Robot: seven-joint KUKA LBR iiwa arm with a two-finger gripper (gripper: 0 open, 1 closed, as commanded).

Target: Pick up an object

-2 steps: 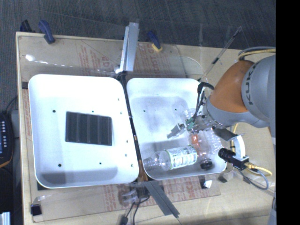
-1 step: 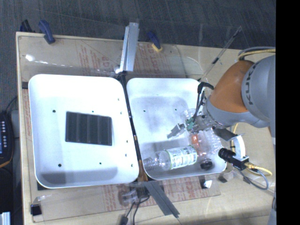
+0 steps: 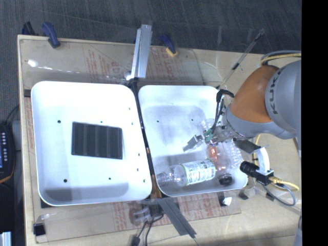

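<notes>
clear bottle (image 3: 188,172) on its side in right bin (image 3: 169,99), gripper (image 3: 201,140) above

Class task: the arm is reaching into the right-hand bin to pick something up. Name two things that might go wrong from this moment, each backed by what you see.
1. The gripper hangs over clear plastic items bunched by the right bin's wall; it may well close on none, or on two together.
2. The clear plastic bottle lies on its side, so a nudge would likely roll it away.

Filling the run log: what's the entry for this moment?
hand: low in right bin | clear bottle: lying by near wall | left bin: dark panel
</notes>
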